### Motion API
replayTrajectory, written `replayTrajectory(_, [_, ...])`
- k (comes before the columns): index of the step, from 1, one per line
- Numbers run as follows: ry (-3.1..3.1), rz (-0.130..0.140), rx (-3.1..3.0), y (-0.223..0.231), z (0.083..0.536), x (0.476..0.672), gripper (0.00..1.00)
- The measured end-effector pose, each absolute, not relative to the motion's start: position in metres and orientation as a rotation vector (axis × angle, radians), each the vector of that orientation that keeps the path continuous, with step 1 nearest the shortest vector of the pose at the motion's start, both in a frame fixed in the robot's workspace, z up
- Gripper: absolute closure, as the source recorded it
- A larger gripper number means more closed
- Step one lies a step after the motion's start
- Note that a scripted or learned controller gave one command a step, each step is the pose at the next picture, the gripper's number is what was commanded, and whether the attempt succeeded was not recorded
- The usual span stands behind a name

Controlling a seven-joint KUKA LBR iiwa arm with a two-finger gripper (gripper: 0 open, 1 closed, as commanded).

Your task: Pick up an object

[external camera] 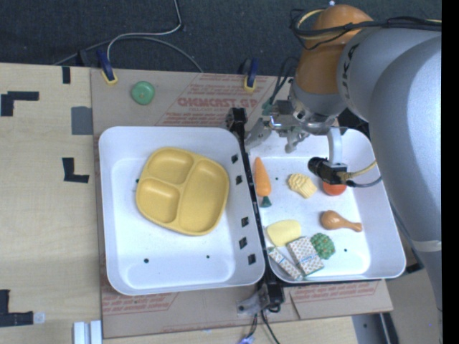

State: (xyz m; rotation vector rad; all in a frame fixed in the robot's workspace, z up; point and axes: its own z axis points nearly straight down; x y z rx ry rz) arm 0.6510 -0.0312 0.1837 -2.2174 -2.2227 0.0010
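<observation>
The right bin (384, 246) holds several toy foods. An orange carrot (262, 178) lies by its left wall, with a pale yellow ridged piece (303, 185) and a red tomato (334, 188) to its right. Lower down lie a brown drumstick (340, 221), a yellow wedge (284, 231), a green broccoli (323, 245) and two patterned boxes (305, 255). My gripper (287, 136) hangs over the bin's far left corner, just above the carrot's top end. Nothing visibly hangs from it.
The left bin (111, 213) holds a yellow divided plate (181, 190). A green ball (143, 92) sits on the cardboard behind that bin. Clamps (250, 79) grip the cardboard's far edge. A black divider rail (247, 192) runs between the bins. The grey arm covers the upper right.
</observation>
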Motion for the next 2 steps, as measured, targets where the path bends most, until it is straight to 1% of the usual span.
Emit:
replayTrajectory(1, [-2.221,0.004,-2.222,-0.067,0.184,0.626,0.00])
replayTrajectory(2, [-2.223,0.001,-2.218,-0.045,0.184,0.664,0.00])
